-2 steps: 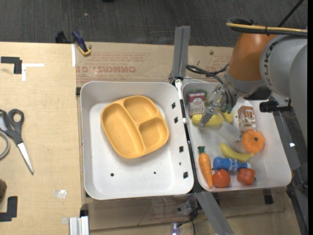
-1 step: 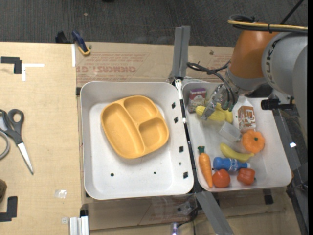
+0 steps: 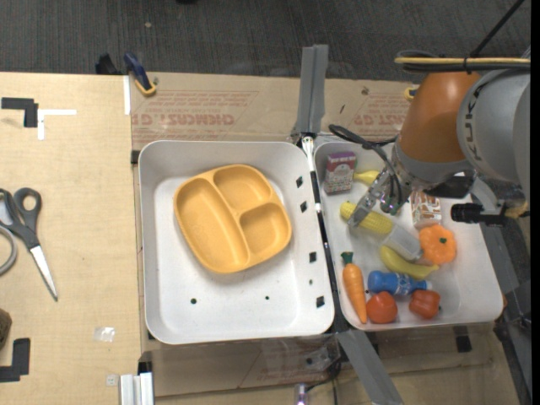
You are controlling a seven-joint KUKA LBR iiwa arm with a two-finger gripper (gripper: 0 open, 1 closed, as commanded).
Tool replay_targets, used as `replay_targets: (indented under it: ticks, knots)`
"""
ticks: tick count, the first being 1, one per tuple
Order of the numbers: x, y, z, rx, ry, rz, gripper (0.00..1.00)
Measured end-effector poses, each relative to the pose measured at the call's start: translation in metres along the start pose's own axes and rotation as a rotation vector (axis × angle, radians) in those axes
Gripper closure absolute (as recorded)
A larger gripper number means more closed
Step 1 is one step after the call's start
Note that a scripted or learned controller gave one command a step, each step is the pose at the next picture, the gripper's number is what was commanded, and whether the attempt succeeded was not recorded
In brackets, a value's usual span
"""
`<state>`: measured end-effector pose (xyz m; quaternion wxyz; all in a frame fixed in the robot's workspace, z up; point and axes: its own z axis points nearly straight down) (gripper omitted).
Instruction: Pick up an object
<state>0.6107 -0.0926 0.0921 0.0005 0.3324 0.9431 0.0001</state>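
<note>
The right bin (image 3: 481,298) holds several toy foods. My gripper (image 3: 374,206) hangs low over its upper middle, right above a yellow corn cob (image 3: 368,219) and touching or nearly touching it. Close by are a banana (image 3: 407,264), an orange pumpkin (image 3: 438,245), a carrot (image 3: 354,288), a blue bottle (image 3: 396,283), a red tomato (image 3: 381,308) and a red pepper (image 3: 424,303). A small purple box (image 3: 339,170) stands at the bin's far left, with a yellow piece (image 3: 366,177) beside it. The arm partly hides a white and red carton (image 3: 427,210).
The left bin (image 3: 160,310) carries a yellow divided plate (image 3: 234,217). Scissors (image 3: 30,236) lie on the wooden bench at far left. A blue clamp (image 3: 140,73) sits behind the left bin. A grey divider post (image 3: 312,91) rises between the bins.
</note>
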Motion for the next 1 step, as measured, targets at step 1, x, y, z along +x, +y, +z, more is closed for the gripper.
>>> replay_targets:
  ticks: [1]
  knots:
    - [0.0339, 0.0679, -0.1002, -0.001, -0.002, 0.084, 1.0]
